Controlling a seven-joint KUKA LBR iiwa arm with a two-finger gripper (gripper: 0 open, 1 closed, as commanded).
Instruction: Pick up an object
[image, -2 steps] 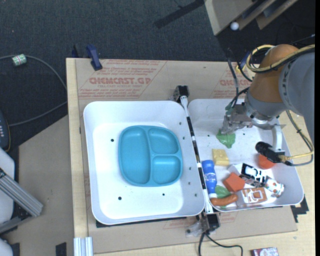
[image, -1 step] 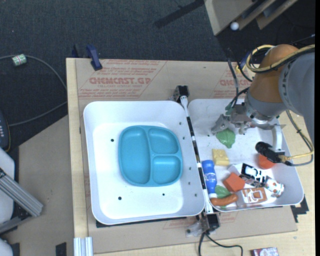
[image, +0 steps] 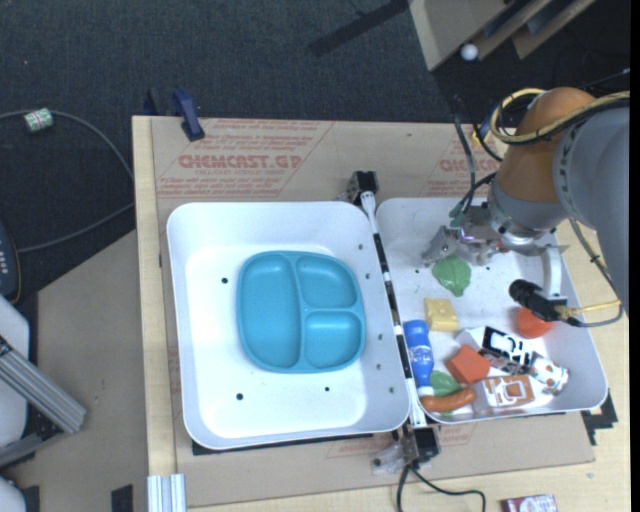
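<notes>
"CHEMCAST" lettering (image: 240, 160) on bench board (image: 290, 150)

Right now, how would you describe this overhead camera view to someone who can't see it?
A grey and orange robot arm reaches into the right white bin, its end effector just above a green object among small toys. The left white bin holds a blue divided plate.

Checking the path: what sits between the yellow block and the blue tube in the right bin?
Camera view: nothing. Yellow block and blue tube lie almost edge to edge, a sliver of bare white right bin floor between.
</notes>
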